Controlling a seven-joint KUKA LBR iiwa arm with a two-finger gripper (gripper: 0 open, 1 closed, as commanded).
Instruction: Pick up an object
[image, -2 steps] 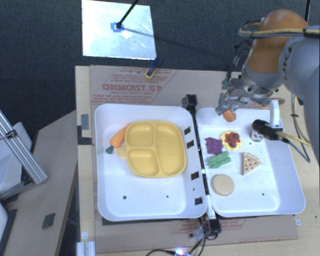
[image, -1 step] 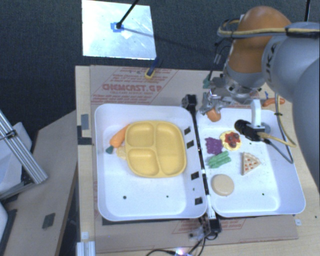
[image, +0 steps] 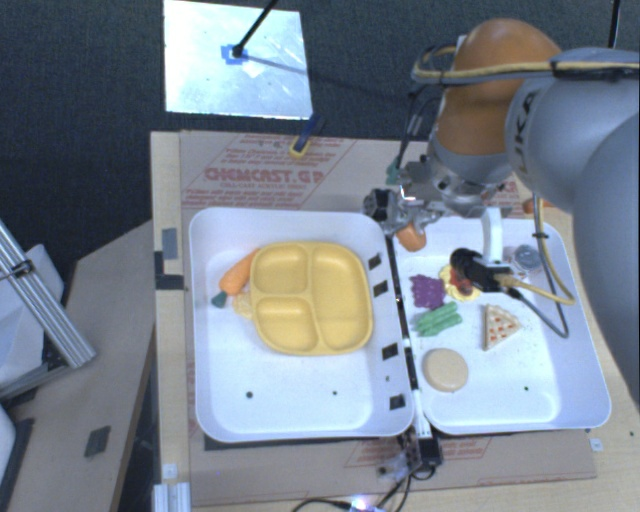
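**Orange toy under the wrist, grip unconfirmed**

Orange shows just beneath the jaws (image: 413, 215): a small orange piece (image: 410, 238) at the far left corner of the right bin (image: 575, 385), hard against the divider. Whether the jaws are clenched on it or released, I cannot tell. The likely failure is a pinch against the bin wall, or a lift with nothing caught. Nearby lie purple grapes (image: 427, 290), a green pod (image: 437, 319), a pizza slice (image: 499, 325) and a tan cookie (image: 445, 369), crowded enough to be nudged. The yellow tray (image: 305, 297) and carrot (image: 236, 273) sit in the left bin (image: 290, 400).
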